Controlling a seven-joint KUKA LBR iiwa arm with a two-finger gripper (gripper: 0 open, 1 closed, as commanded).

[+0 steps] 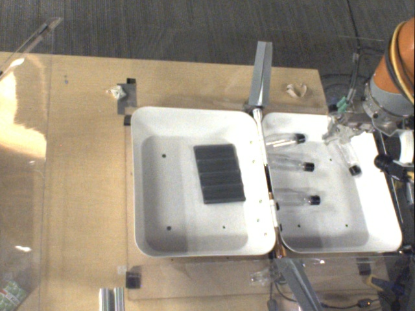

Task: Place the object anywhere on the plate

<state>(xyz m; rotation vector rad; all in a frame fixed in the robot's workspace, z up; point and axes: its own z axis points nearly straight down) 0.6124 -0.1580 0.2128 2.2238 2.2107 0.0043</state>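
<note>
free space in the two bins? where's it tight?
Left bin: bare floor all round the dark ridged plate, widest on its left. Right bin: front strip below the lowest tube is bare; upper half crowded with tubes and the gripper.

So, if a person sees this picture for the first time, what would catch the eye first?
Probably the dark ridged plate, lying flat in the middle of the left bin, black against white. Next, the clear tubes with black caps scattered in the right bin, and the arm's orange band at the upper right, above that bin.
</note>
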